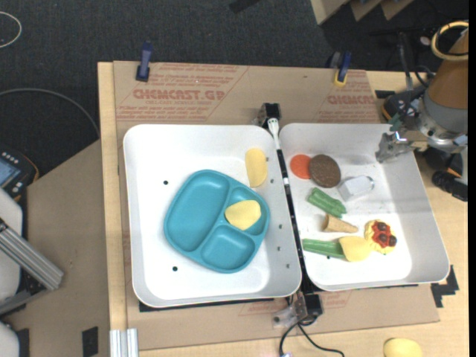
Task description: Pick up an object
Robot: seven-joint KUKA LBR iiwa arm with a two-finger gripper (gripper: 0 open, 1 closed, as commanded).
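The right bin (416, 199) holds several toy foods: an orange disc (300, 166), a brown round patty (324, 170), a grey-white block (357, 187), a green piece (326, 201), a tan wedge (338, 224), a green bean shape (322, 248), a yellow piece (357, 249) and a small pizza slice with red bits (381, 234). My gripper (390, 147) hangs over the right bin's far right corner, well apart from the foods. Nothing shows between its fingers.
The left bin (149, 155) holds a blue divided plate (201, 222) with a pale yellow lump (242, 214) in one compartment, and a yellow oblong piece (256, 167) beside it. Blue clamps (143, 62) sit at the bench's back edge. Cables run between the bins.
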